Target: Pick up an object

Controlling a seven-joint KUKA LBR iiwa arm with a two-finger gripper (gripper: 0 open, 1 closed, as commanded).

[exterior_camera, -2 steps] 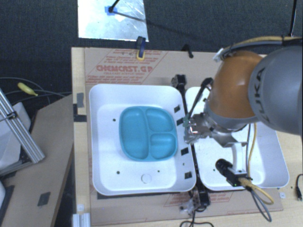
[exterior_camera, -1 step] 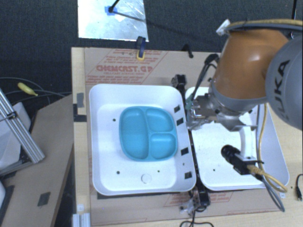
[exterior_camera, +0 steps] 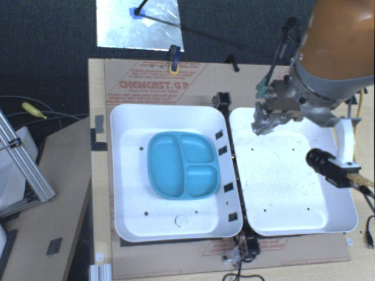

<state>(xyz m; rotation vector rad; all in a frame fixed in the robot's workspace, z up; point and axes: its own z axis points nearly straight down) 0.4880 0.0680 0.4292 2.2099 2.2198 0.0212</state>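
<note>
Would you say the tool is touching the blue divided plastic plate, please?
Apart. The camera view shows the tool over the right white bin, the blue divided plastic plate in the left.

Even, bright overhead light; slightly soft focus.
Glare is seen on the crinkled silver foil sheet (exterior_camera: 139,15); shadows are kept faint.

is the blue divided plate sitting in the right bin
No, the blue divided plate lies in the left bin, while the gripper hangs over the right bin.
</note>
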